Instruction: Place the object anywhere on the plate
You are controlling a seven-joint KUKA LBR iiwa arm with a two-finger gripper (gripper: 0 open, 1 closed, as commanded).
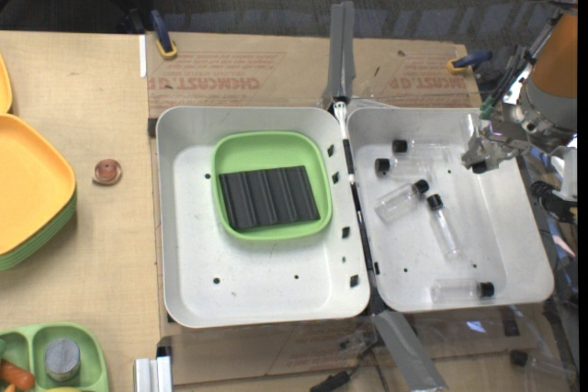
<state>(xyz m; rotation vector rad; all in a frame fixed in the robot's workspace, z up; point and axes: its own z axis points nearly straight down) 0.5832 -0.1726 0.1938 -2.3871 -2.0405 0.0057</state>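
So there are two white bins sitting side by side on the bench. The left bin (184, 289) has a green plate (312, 156) in its upper middle, closer to the back wall than the front, and a dark ribbed rectangular pad (271, 197) lies flat on that plate, pretty much centered. The right bin (524, 280) holds a handful of clear plastic vials with black caps: one (408, 145) near the back wall, a short one (382, 166) just below it toward the divider edge, one (402, 198) lying at a slant around the middle, another (443, 223) right beside it pointing toward the front, and one (462, 291) lying along the front edge near the front right corner. None of the vials are on the plate, they're all in the right bin. The arm (554, 73) comes in from the right, and the gripper (480, 156) hangs over the back right part of the right bin, near its right wall. It's too small and cluttered to make out how that tool is set, so I honestly can't tell, and I don't see any vial in it. Off to the left on the bench there's a stack of yellow plates (32, 188) and a small reddish knob (107, 171).
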